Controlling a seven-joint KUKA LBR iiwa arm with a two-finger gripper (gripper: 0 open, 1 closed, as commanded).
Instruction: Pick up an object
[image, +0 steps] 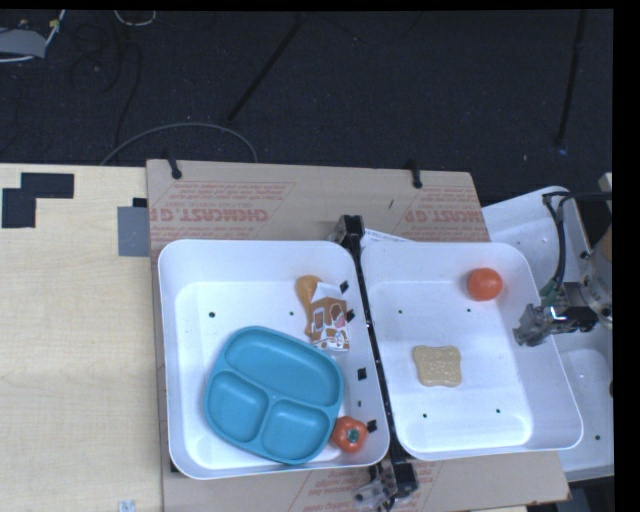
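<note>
Reaching in from the right, the end effector sits at the right rim of the right bin, low over the wall. Whether it is apart or together cannot be told from the camera view, and nothing is seen in its grasp.

Hazards from this position, as a judgement:
- Rim contact. The end effector is directly at the bin wall; a descent without first moving left would likely strike the rim rather than reach the bin floor.
- Rolling target. The orange ball is round and lies near the far right corner; a grasp that closes off-centre would likely push it away along the floor or against the wall.
- Flat target. The tan cracker-shaped piece lies flat on the floor; a shallow approach could slide over it without catching an edge.

Target positions relative to the end effector:
- The orange ball lies to the left and farther away, near the end effector but apart from it. It is the closest candidate.
- The tan piece lies to the left and slightly nearer, in the middle of the right bin.
- The left bin, well apart, holds a blue divided plate, a small red-orange tomato-like toy at the plate's near right edge, and a brown-and-white figure beside the divider.

No object is lifted yet.
</note>
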